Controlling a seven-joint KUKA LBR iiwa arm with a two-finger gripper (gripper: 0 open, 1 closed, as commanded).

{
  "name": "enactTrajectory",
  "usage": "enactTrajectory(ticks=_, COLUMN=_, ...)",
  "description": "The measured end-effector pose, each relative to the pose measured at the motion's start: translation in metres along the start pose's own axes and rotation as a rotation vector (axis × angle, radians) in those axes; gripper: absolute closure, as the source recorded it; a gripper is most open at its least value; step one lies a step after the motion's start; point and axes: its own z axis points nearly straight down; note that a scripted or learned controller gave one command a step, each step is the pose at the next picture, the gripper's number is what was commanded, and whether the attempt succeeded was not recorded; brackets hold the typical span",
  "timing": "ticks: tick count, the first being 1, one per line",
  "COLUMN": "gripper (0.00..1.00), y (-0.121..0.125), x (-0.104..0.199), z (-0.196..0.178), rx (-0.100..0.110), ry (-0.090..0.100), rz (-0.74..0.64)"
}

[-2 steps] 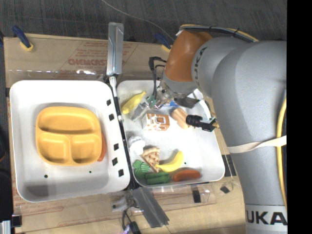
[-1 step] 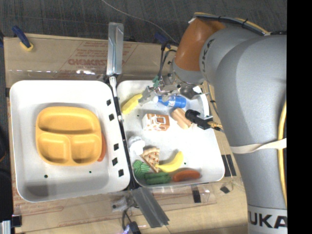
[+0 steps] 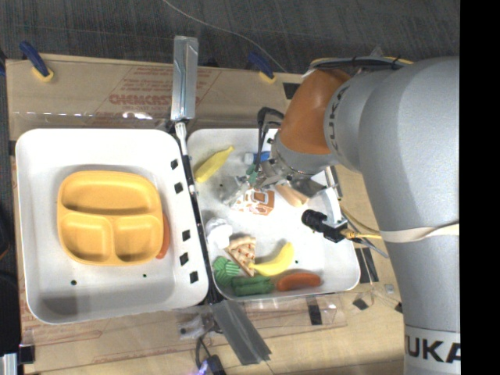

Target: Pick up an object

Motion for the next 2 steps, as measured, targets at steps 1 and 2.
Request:
enactTrajectory(ticks=1, gripper=0.00, y=-0.009, x=0.029, z=-0.001, rx=0.000, ry=0.001, rz=-0.131)
enactTrajectory(ticks=2, gripper=0.00, y=-0.030, x=0.001, z=-0.026, rx=-0.002, ry=-0.002, rz=0.265)
